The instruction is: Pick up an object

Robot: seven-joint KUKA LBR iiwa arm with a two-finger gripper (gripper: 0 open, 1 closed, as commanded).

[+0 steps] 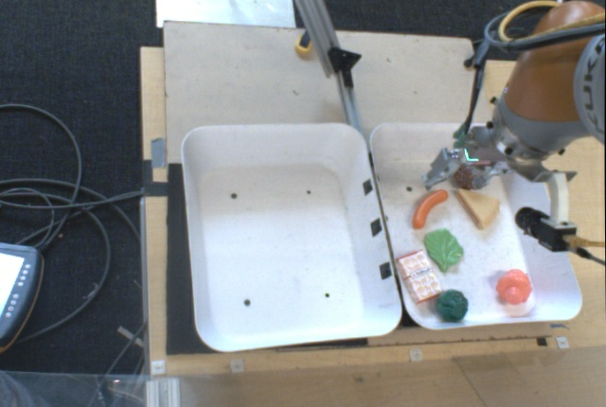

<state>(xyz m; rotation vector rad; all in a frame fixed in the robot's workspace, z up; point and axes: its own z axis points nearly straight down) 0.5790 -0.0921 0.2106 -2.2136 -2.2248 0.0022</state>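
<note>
Bench (246,74); printed packet (418,275), writing unreadable.

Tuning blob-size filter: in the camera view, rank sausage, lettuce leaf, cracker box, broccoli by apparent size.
1. lettuce leaf and cracker box, too close to separate
2. sausage
3. broccoli, close to the sausage

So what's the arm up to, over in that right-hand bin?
Gripper low in right white bin. At small dark brown object; grasp unclear. Tan wedge, orange sausage close by.
</note>
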